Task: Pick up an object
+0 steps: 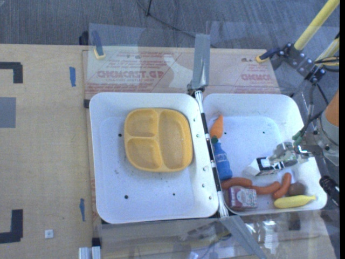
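My gripper (281, 154) reaches in from the right, low over the right bin (253, 112). Just left of its tip lies a small white and black object (262, 164), very close to it or touching. Along the bin's near side lie two orange-red sausages (257, 186), a red packet (244, 198), a yellow banana (294, 200) and a small brown piece (296, 188). An orange carrot (216, 126) and a blue bottle (221, 159) rest against the bin's left wall.
The left bin (108, 198) holds a yellow divided plate (158, 139). A metal divider (201, 63) stands behind the two bins. Cables and a yellow pole (318, 18) are at the upper right.
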